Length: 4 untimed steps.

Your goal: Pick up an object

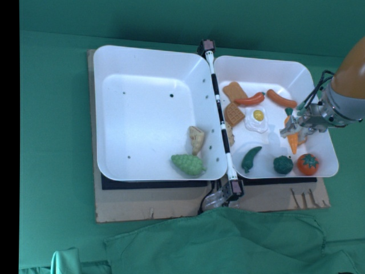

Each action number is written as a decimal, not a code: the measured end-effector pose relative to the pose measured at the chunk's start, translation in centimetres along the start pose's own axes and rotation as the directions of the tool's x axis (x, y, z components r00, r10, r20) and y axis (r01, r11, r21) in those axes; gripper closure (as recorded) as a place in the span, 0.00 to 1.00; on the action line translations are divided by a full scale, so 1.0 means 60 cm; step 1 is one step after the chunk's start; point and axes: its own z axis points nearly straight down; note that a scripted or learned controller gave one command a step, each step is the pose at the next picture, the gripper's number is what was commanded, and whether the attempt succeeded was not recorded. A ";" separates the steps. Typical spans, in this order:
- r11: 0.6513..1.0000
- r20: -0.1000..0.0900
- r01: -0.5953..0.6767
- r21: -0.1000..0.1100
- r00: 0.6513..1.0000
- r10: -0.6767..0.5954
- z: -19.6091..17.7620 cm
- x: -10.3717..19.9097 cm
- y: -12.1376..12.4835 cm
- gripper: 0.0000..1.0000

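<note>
My gripper (294, 129) hangs low over the right bin (296, 73), near its right wall. It is directly over an orange carrot (293, 144) with a green top, and it hides part of the carrot. Whether it touches the carrot I cannot tell. A red tomato (308, 164) and a dark green broccoli (283, 164) lie just in front of it. A fried egg (258, 119) lies to its left.
The right bin also holds two sausages (249, 100) (281, 99), a cracker (234, 90), a waffle (234, 113) and a green pepper (250, 158). In the left bin (142, 67) a pale wedge (196, 138) and a bumpy green fruit (187, 164) lie near the front right corner.
</note>
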 end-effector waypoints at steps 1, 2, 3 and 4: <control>1.000 0.001 0.000 -0.002 1.000 0.000 -0.107 -0.003 0.011 1.00; 1.000 0.000 0.000 -0.003 1.000 0.000 -0.198 0.011 0.008 1.00; 1.000 -0.001 -0.001 0.001 1.000 0.001 -0.230 0.009 0.009 1.00; 1.000 -0.002 0.002 0.001 1.000 -0.002 -0.232 0.081 0.066 1.00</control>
